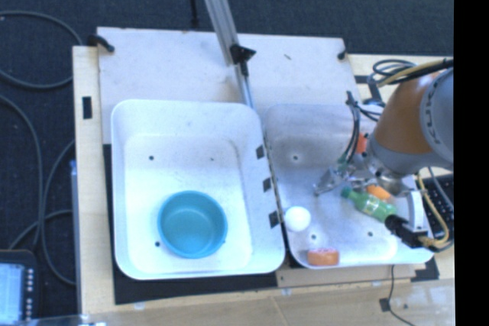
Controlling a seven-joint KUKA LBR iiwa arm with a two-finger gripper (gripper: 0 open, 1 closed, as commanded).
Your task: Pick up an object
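Objects sit in right bin: green bottle-shaped item lying on its side w/ orange piece touching its upper edge, white ball near bin's left wall, orange-red block at front rim. Ball & block are well apart from green item. Tool is low over bin floor, just left of green item, metal fingers pointing left; nothing visible between them, and can't tell if they're spread or pressed together at this angle. Arm w/ orange band comes in from right, over bin's right side. Left bin holds blue bowl, upright, in front half. Both bins rest side by side on pale worktop. Slanted metal pole crosses back edge.
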